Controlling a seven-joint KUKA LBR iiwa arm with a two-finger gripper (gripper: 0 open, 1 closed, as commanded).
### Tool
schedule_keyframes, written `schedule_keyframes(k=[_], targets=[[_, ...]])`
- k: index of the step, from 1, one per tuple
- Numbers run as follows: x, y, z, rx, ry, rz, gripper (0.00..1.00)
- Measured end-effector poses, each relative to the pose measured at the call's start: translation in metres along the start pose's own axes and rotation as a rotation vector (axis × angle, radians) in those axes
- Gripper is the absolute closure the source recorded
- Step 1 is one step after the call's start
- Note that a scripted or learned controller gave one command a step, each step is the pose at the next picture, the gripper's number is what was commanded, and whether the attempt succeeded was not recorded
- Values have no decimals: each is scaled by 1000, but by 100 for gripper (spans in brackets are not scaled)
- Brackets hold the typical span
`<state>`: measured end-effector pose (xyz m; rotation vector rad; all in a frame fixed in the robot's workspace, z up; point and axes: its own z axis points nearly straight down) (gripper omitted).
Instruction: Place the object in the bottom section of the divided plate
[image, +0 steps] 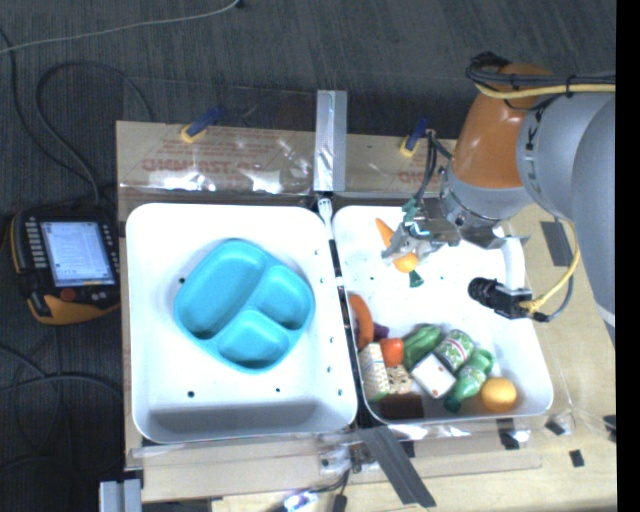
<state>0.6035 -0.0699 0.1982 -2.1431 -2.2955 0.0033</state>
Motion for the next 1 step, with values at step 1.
schedule_keyframes(k=[1], targets=[[0, 0, 0, 0, 0, 0, 0]])
